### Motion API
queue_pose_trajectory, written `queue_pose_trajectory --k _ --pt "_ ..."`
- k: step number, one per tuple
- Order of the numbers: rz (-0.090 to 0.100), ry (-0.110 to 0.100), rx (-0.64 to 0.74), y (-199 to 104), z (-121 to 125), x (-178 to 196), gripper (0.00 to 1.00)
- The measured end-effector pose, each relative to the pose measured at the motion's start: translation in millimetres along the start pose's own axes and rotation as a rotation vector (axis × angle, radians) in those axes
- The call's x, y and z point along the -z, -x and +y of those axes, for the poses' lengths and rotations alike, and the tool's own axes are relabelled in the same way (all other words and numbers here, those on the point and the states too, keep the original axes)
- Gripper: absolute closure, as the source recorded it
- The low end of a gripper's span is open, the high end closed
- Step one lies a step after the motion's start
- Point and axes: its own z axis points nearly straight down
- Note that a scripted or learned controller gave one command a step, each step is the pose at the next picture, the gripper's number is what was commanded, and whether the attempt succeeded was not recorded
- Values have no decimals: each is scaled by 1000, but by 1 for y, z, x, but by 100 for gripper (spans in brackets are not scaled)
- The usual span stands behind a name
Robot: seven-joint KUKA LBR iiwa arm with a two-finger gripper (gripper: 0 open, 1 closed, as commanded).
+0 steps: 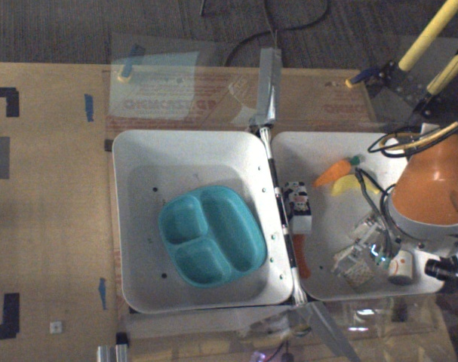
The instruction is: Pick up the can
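Note:
A small white object with black markings (296,204), which may be the can, lies at the left edge of the right bin (319,153), against the divider. My gripper (362,255) hangs low over the lower right part of that bin, below the orange band of the arm (432,191). It is well to the right of the white object and apart from it. Whatever lies directly under the gripper is hidden by it.
The left bin (138,164) holds a teal divided plate (212,234). In the right bin an orange toy carrot (334,172) and a yellow piece (345,185) lie near the top. A red-orange strip (301,259) lies by the divider. Cables (398,138) hang at the right.

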Motion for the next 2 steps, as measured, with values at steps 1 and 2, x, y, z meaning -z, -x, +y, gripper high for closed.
queue_pose_trajectory --k 1,2 --pt "-11 5 -7 4 -1 11 100" --pt "6 -4 145 33 15 51 100"
